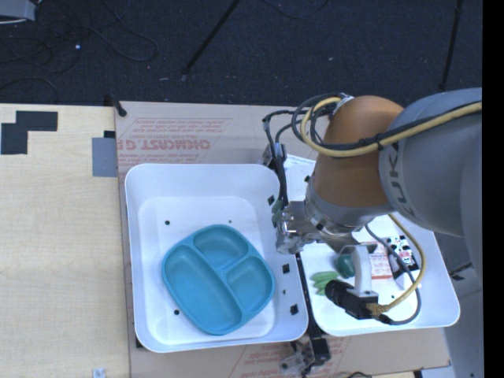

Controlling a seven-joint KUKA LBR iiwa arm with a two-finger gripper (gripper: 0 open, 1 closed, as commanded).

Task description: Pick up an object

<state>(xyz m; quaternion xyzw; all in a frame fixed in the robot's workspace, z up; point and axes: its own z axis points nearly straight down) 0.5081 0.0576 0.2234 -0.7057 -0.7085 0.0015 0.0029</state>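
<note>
— Blue is what we catch first: a blue divided plate (218, 278) lying flat in the left bin (157, 183), sitting toward that bin's five o'clock corner.

— And we have the arm (441, 164) reaching in from three o'clock, grey, with its orange band (358, 136) bulging over the right bin (441, 312).

— Where do we put the gripper (295, 241)?

— Low under the wrist, at the nine o'clock edge of the right bin, hard by the walls where the two bins meet. The wrist covers it from above, so wide or narrow, we cannot tell, nor can we tell whether anything is in its grasp.

— What can we see for the picking?

— In the right bin, at six o'clock from the orange band: a small green piece (321, 279) on the bin floor, a teal piece (344, 263) just beside it at its one o'clock, and a white-and-red packet (379, 262) at three o'clock of the teal piece. All three lie close under the wrist.

— And beneath it all?

— Brown cardboard (169, 136) with red print under both bins, the pale wooden bench (55, 250) out at nine o'clock, and a dark floor (157, 38) across twelve.
</note>
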